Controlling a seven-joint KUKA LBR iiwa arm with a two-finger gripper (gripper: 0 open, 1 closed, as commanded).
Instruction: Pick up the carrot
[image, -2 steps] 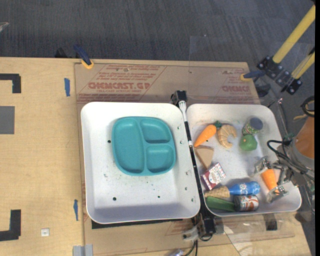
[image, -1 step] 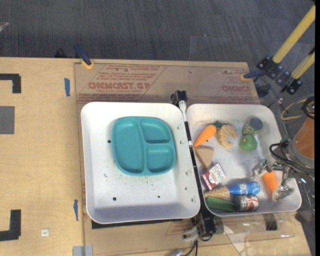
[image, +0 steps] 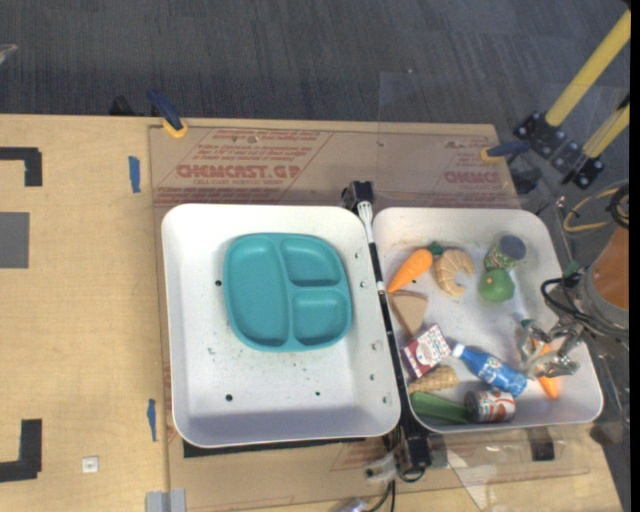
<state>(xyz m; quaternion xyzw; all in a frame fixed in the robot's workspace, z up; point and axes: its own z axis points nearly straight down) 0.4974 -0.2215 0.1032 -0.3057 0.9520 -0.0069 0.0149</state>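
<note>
Orange carrot (image: 411, 269) is lying untouched in the right bin (image: 571, 300); the gripper (image: 545, 350) is being held apart, its opening unreadable. Approach is being required next.

Two white bins (image: 190, 300), one teal plate (image: 288, 290)

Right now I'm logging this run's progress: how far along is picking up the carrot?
Nothing looks done: the carrot lies in the right bin near its upper-left corner, beside the croissant. In hand: the gripper is low at the bin's far right side, away from the carrot. Left: crossing to it, grasping and lifting.
</note>
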